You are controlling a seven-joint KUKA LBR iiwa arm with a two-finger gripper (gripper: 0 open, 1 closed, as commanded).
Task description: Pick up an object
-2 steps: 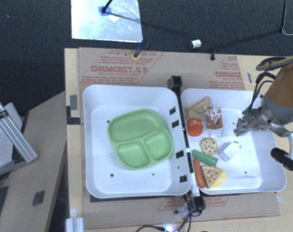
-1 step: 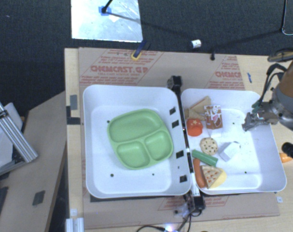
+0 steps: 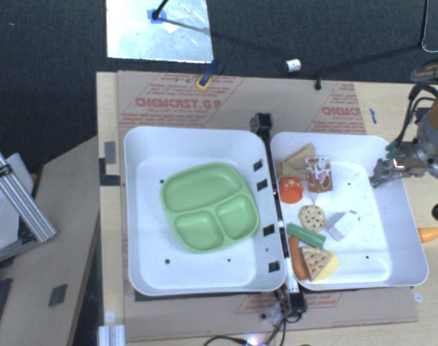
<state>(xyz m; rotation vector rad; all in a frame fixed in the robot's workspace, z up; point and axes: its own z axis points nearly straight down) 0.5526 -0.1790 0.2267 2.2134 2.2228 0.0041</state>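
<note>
A dark carpeted floor surrounds the tabletop [image 3: 110, 193], which is covered with printed cardboard and carries two white bins side by side. The left bin [image 3: 143, 157] holds a green tray [image 3: 208, 206] with three compartments. The right bin [image 3: 403, 258] holds a cluster of small toy foods toward its left half: a sandwich wedge [image 3: 298, 157], a carton [image 3: 318, 174] just beside it, a tomato [image 3: 291, 188], a cookie [image 3: 312, 217], a green stick [image 3: 305, 234], a grey block [image 3: 341, 225], a sausage [image 3: 296, 256] and a pizza slice [image 3: 318, 262] by the near wall. The pincer [image 3: 386, 171] hangs over the far right corner of that bin, well apart from the cluster, with nothing visible between its tips; whether it is released or clenched I cannot tell. These pieces are likely light, stiff plastic, a bit slippery and not fragile. The carton looks the best candidate, being boxy with flat sides to pinch across; the cookie and pizza lie flat and would be harder to get under. The crowding near the divider could spoil a clean approach.
</note>
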